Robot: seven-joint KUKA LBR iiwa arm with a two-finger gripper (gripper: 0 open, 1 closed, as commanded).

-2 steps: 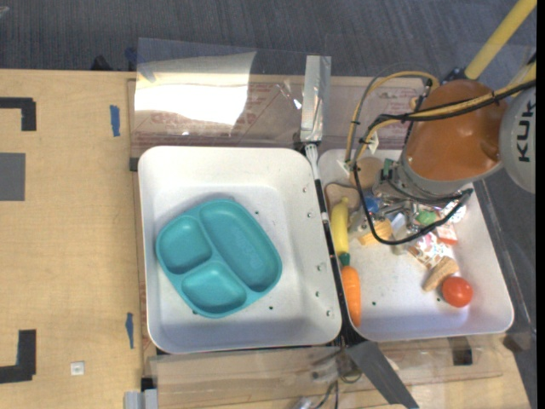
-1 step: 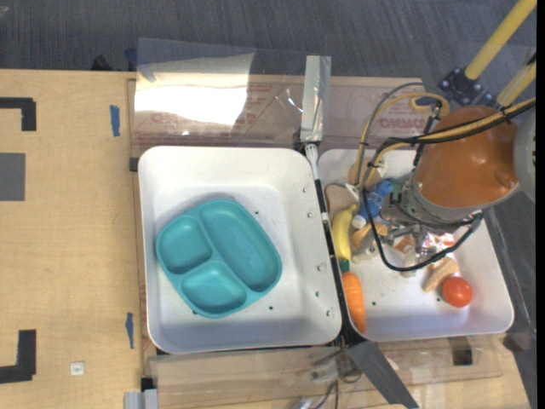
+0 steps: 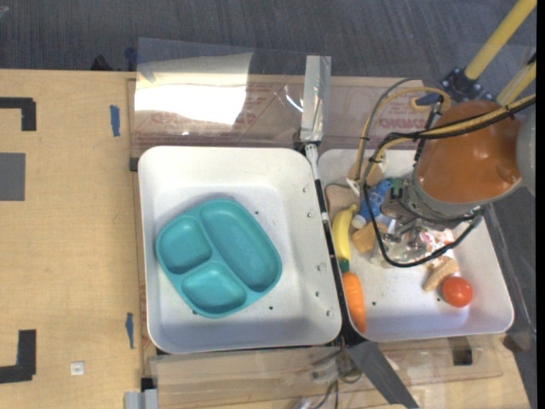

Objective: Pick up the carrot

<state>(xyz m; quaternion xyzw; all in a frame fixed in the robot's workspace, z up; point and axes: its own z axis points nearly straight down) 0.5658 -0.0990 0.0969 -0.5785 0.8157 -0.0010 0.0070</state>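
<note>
The carrot (image 3: 353, 300) lay along the near left wall of the right bin (image 3: 494, 313), just near of the banana (image 3: 341, 233). It appeared rigid, light and smooth, best gripped across its thick middle. The claw (image 3: 417, 233) hovered farther right; its state could not be determined.

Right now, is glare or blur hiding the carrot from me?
Camera view: glare sits on the clear sheet behind the left bin, away from the carrot, which shows sharp at the right bin's left wall; the tool under the orange band looks cluttered by cables.
</note>
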